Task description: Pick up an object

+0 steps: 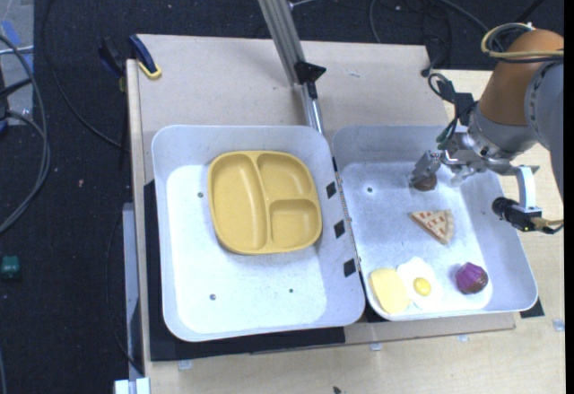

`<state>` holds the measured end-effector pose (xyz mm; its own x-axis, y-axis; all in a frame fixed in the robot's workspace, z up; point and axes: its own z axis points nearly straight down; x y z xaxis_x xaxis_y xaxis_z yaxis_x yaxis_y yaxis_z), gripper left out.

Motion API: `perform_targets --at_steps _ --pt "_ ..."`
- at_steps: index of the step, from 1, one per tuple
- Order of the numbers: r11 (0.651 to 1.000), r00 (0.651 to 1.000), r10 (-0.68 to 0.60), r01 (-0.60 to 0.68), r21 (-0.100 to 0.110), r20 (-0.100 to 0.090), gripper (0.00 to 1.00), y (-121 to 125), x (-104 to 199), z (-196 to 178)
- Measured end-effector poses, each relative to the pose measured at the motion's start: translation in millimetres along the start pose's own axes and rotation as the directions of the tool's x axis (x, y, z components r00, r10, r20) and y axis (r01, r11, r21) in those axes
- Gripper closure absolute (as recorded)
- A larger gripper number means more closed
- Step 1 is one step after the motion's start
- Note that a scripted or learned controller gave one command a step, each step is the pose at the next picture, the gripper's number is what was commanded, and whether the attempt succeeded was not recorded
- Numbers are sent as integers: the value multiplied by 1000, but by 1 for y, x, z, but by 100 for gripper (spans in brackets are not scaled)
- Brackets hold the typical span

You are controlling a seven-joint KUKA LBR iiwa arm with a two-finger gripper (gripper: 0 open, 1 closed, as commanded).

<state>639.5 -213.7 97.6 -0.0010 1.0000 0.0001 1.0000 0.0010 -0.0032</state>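
Near edge of the right shallow white bin (pixel 511 280): flat pale yellow slab of toy cheese (pixel 388 290), touching a white toy fried egg with yellow yolk (pixel 419 279) on its right; a little further right, apart from both, a small round purple toy fruit (pixel 472 277). Slightly farther in, mid-bin: tan wedge-shaped toy waffle slice (pixel 434 224), lying flat and alone. Farther still, over the far right part of the same bin: grey two-finger gripper (pixel 425 175), tip down near the bin floor, just beyond the waffle slice and not touching it. Nothing visible between the fingers; whether spread or closed, impossible to tell from this slant, since dark fingertips merge into one blob.

Left shallow white bin (pixel 179 293): yellow plastic three-compartment plate (pixel 265 202), well apart from the gripper.

Step in hand, by judgement: approach or search for a grasp, no pickup made. Closest candidate: the waffle slice. Next move likely calls for a short shift toward the near side, centring over the slice, then descent and a close across its thin edges; flat, low shape makes a slip or miss likely.

Hard to make out: exact height of the fingertips above the bin floor. Arm cut off at the right.
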Motion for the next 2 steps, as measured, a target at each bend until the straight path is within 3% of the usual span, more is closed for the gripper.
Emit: perform_targets --at_steps 1,2 --pt "1000 1000 -2 2 -7 3 100 2 0 -15" --pt "1000 1000 -2 2 -11 3 100 9 0 -77"
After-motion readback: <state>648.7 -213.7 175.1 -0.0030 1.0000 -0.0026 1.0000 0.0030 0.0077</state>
